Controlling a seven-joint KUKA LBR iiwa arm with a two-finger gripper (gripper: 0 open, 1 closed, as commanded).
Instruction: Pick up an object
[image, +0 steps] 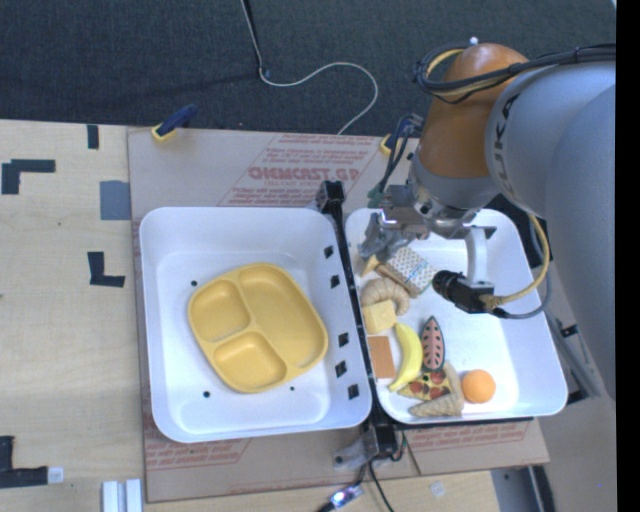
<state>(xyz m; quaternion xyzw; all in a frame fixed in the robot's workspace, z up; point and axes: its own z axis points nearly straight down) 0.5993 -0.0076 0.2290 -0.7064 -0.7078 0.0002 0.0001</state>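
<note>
The right bin (522, 300) holds several toy foods along its left side: a speckled cracker (410, 268), a tan bread roll (386, 293), a pale cheese cube (379, 317), a brown toast slice (380, 355), a banana (408, 356), a watermelon slice (432, 344), a pizza slice (434, 388) and an orange (479, 386). My gripper (383, 242) hangs low over the bin's far left corner, just above the cracker and the roll. Nothing is visibly held in it.
The left bin (160, 330) holds a yellow three-compartment tray (257, 325). A black divider with clips (343, 300) runs between the bins. The grey arm and its orange band (470, 90) cover the right bin's far side. A black wrist attachment (462, 291) juts over the bin's middle.
</note>
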